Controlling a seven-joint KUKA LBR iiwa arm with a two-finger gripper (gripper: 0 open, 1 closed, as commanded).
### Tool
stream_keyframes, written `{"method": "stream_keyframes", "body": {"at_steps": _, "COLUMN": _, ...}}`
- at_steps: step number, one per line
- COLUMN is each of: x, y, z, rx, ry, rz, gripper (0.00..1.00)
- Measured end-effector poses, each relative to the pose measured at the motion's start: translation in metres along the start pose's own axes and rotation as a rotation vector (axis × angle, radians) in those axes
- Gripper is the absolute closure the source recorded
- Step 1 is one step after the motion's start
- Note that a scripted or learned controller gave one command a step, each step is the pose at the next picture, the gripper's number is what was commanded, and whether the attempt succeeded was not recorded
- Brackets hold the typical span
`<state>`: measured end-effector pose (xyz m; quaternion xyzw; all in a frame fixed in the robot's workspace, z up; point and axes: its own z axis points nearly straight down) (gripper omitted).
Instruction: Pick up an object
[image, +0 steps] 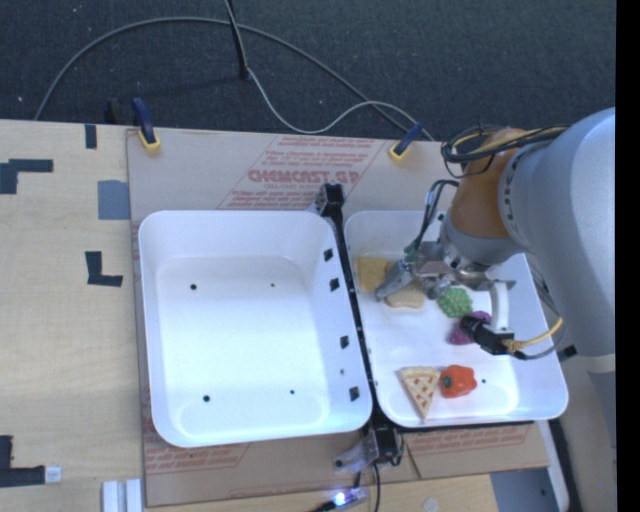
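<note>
Camera view, looking down at a slant. Two shallow white bins sit side by side on a cardboard sheet laid over the table. The left bin shows bare white floor with a few dark dots. The right bin carries all the loose pieces.

The grey arm comes in from the right, its orange band above the wrist, and bends down into the upper part of the right bin. The pincer sits low at the bin's upper-left area, close to the divider between the bins. Whether its tips are spread or closed I cannot tell; the metal parts blur together there.

Objects in the right bin:
- yellow piece, just beside the pincer on its left, against the divider side.
- pale tan flat piece, directly under the pincer tip, touching or nearly so; contact unclear.
- green knobbly piece, just right of the pincer, below the wrist.
- purple piece, lower right of the green one, partly behind a black fitting with a cable.
- pizza slice and red pepper, touching each other near the bin's front edge, well apart from the pincer.

Nothing is seen lifted off the bin floor.
</note>
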<state>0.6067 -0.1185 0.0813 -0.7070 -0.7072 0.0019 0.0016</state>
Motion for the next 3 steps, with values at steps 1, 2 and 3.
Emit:
{"method": "stream_keyframes", "body": {"at_steps": 1, "x": 0.0, "y": 0.001, "z": -0.013, "rx": -0.006, "ry": -0.003, "rz": -0.002, "gripper": 1.0}}
{"method": "stream_keyframes", "body": {"at_steps": 2, "x": 0.122, "y": 0.02, "z": -0.109, "rx": -0.014, "ry": 0.002, "rz": -0.01, "gripper": 1.0}}
{"method": "stream_keyframes", "body": {"at_steps": 3, "x": 0.168, "y": 0.003, "z": -0.102, "rx": -0.001, "ry": 0.0, "rz": -0.005, "gripper": 1.0}}
